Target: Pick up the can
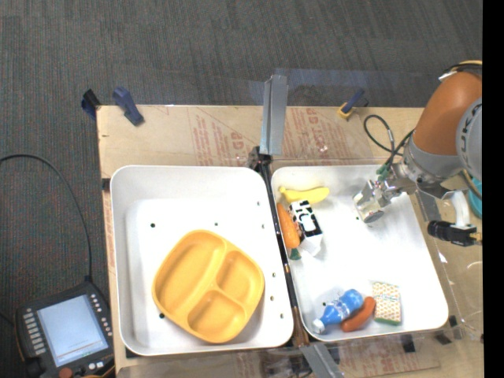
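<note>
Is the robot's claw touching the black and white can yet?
Apart. The camera view shows bare white bin floor between the gripper and the can, which lies beside the carrot.

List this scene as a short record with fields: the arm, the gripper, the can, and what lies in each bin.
arm: reaches in from the right, over the right bin
gripper: gripper hangs above the right bin's upper right part, nothing seen between its fingers
can: black-and-white can lying on its side by the right bin's left wall, apart from the gripper
near the can: banana above it, carrot at its left
right bin front: blue bottle, sausage, patterned packet
left bin: yellow divided plate
</note>
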Controlling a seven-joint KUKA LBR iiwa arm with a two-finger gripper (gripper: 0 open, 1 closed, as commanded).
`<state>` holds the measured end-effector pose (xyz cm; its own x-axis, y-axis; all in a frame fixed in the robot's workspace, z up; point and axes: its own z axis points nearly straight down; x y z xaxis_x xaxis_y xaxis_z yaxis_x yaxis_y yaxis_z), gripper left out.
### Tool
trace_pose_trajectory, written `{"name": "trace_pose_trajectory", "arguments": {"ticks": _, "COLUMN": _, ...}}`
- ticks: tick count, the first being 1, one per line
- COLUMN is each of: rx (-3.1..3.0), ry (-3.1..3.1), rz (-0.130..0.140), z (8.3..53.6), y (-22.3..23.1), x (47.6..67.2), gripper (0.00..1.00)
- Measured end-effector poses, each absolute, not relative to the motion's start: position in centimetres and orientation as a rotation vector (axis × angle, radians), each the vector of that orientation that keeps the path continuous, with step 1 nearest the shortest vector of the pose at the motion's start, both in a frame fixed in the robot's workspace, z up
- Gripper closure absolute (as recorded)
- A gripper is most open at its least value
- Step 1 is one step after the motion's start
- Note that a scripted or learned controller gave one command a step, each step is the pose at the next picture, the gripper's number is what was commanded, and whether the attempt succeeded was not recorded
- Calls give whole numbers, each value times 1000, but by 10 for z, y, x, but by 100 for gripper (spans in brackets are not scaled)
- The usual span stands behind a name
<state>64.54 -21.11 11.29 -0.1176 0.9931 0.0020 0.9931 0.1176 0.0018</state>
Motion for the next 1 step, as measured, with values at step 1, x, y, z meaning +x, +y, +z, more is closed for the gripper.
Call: {"name": "trace_pose_trajectory", "arguments": {"ticks": 1, "rx": -2252, "ry": -2189, "rz": 0, "z": 174, "y": -144, "x": 645, "gripper": 100}}
